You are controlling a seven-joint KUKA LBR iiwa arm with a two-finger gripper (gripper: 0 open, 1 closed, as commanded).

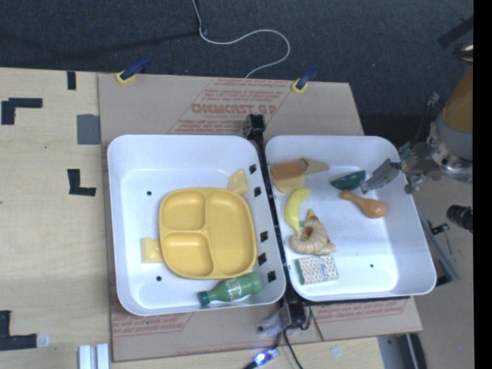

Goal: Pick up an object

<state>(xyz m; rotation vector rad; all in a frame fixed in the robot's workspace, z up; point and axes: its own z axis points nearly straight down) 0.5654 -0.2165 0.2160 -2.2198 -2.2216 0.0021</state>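
- Dark carpet is filling the top of the scene, with a thin white cable (244, 38) curling across it toward 12 o'clock.
- Below it, a wooden tabletop (46, 229) is carrying a sheet of brown cardboard (231, 106), clipped at its far edge by two blue and yellow clamps (134, 69).
- Two shallow white bins are sitting side by side on the cardboard: the left bin (127, 160) and the right bin (407, 271).
- In the left bin, a yellow divided plate (207, 231) is lying flat near the middle.
- A green bottle (231, 289) is lying on its side at 6 o'clock of the plate, just beside its rim.
- Pale yellow pieces (151, 250) are peeking out at the plate's 9 o'clock and 1 o'clock edges.
- In the right bin, a banana (297, 208) is lying near the dividing wall, with a tan knobbly object (311, 237) touching its 6 o'clock end.
- An orange and cream object (290, 171) is lying at 12 o'clock of the banana.
- A small patterned packet (317, 269) is resting at 6 o'clock of the knobbly object.
- A dark teal object (350, 180) and a brown drumstick-shaped object (364, 204) are lying toward the bin's 2 o'clock side.
- The arm (461, 121) is reaching in from 3 o'clock, its jaws (380, 177) hovering just beside the teal object; whether they are open or closed, I cannot tell.
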